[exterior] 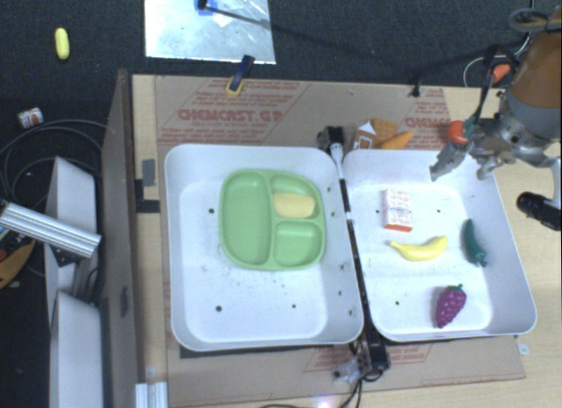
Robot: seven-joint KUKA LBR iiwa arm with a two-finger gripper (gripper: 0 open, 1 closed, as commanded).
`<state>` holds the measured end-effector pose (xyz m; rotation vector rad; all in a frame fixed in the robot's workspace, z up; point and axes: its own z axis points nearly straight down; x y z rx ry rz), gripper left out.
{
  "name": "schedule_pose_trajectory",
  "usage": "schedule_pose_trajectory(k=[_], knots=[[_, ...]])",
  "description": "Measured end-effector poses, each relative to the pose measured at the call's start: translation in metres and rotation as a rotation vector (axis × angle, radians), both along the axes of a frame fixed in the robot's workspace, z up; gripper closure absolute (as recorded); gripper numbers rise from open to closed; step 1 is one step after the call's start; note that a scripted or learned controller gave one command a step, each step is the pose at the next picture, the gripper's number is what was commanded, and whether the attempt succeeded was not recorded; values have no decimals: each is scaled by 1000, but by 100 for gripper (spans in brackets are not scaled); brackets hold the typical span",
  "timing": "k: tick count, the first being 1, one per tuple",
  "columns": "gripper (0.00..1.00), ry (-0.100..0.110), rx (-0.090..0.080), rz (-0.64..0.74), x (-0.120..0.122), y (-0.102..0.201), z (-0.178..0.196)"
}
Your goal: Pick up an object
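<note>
The right bin (pixel 505 222) holds a white and red box (pixel 397 209), a yellow banana (pixel 419 247), a dark green vegetable (pixel 474 244) and a purple bunch of grapes (pixel 449 304). My gripper (pixel 464 167) hangs over the bin's far right corner, above and to the right of the box. Its fingers are spread open with nothing between them. The grey arm with its orange band comes in from the upper right.
The left bin (pixel 189 222) carries a green divided plate (pixel 255 231) with a yellow item (pixel 294 205) in one compartment. An orange carrot-like piece (pixel 395 139) lies on the cardboard behind the bins. A black clamp (pixel 334 139) sits at the bins' shared far edge.
</note>
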<state>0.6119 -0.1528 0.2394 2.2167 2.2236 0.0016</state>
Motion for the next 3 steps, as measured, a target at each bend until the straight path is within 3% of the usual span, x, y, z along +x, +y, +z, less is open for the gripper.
schedule_pose_trajectory(k=[1, 2, 3], knots=[[0, 14, 2, -7, -33, -43, -158], [0, 5, 4, 3, -64, 10, -156], [100, -2, 0, 1, -61, 7, -144]])
